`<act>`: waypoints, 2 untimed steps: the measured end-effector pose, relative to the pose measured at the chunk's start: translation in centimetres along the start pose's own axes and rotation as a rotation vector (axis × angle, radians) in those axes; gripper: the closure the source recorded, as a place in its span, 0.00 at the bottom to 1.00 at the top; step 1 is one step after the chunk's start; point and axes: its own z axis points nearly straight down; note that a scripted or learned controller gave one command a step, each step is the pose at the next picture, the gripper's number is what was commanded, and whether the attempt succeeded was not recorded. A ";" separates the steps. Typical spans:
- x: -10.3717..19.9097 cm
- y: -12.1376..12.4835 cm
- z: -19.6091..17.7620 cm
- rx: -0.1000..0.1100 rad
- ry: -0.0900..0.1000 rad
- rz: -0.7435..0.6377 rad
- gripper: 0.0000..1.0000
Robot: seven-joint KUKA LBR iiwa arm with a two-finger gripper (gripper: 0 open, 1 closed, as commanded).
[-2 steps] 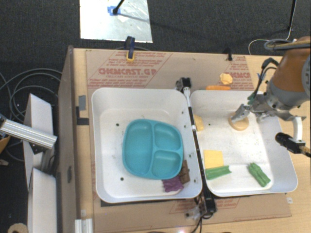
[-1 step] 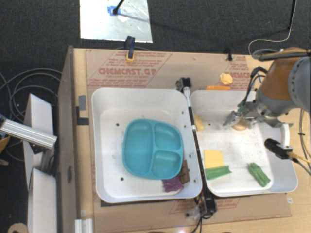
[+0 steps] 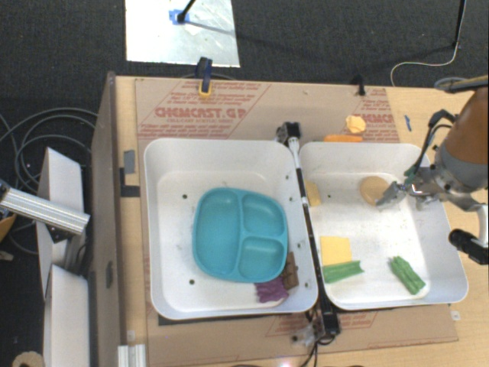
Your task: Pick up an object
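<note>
Robotics lab: cardboard-covered bench [image 3: 229,102], 2 bins [image 3: 164,205], cables [image 3: 46,128].

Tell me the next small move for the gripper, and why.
Probably ease the gripper slightly left and down onto the tan round piece. It sits right beside that piece in the right bin, nothing shows between its fingers, and the yellow square and green pieces lie farther off.

smooth plastic bins [image 3: 229,155], (matt) cardboard bench [image 3: 229,105]

The robot's grey arm [image 3: 466,147] with its orange band reaches in from the right edge of the surface, bent down low, and its claw [image 3: 397,192] points left, near the surface's far right corner.
</note>
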 end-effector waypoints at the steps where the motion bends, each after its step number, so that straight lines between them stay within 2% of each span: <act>1: 2.8 4.7 7.0 -0.006 -0.004 -0.008 0.00; 2: -1.0 0.2 0.4 -0.004 -0.003 0.001 0.00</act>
